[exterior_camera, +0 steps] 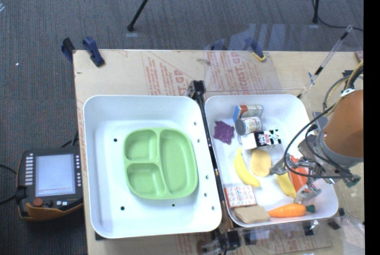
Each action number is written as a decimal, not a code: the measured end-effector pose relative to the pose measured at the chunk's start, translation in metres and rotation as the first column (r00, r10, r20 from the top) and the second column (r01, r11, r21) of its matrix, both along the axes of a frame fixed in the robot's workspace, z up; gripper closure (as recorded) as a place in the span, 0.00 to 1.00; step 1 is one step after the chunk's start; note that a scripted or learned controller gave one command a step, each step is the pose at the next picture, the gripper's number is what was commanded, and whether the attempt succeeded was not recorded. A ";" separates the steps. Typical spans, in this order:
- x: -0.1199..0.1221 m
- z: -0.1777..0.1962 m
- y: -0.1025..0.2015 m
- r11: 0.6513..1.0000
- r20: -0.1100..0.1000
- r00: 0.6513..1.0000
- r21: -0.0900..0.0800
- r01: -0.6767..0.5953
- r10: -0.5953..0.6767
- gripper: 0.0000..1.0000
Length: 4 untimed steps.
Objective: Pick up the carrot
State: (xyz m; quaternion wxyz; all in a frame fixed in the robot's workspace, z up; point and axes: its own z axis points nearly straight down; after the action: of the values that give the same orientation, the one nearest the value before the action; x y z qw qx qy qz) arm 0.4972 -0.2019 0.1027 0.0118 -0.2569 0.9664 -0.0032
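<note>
The carrot (287, 210) is orange with a green stub at its right end. It lies flat along the front wall of the right bin (297, 101). My gripper (293, 181) hangs just behind the carrot, over the bin's right side, and is not touching it. Its fingers (307, 192) are spread open. Between and below them sit an orange-red item (300, 175) and a yellow piece (285, 184). I cannot tell whether the fingers touch either one.
The right bin also holds a banana (242, 168), a pale round item (260, 162), purple grapes (224, 131), two cans (248, 125), a black-and-white carton (268, 138), a small box (240, 194) and a bread slice (252, 214). A green divided plate (160, 163) lies in the left bin (101, 129).
</note>
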 end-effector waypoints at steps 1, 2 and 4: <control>0.011 0.011 0.105 0.998 -0.023 0.997 0.007 0.069 -0.069 0.00; 0.112 0.032 0.085 0.980 -0.018 0.980 0.004 -0.200 0.200 0.00; 0.088 0.073 0.038 0.882 -0.015 0.882 -0.002 -0.471 0.471 0.00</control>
State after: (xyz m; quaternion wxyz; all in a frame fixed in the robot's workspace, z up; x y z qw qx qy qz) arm 0.5849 -0.1635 0.1759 0.0047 -0.4838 0.8752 -0.0013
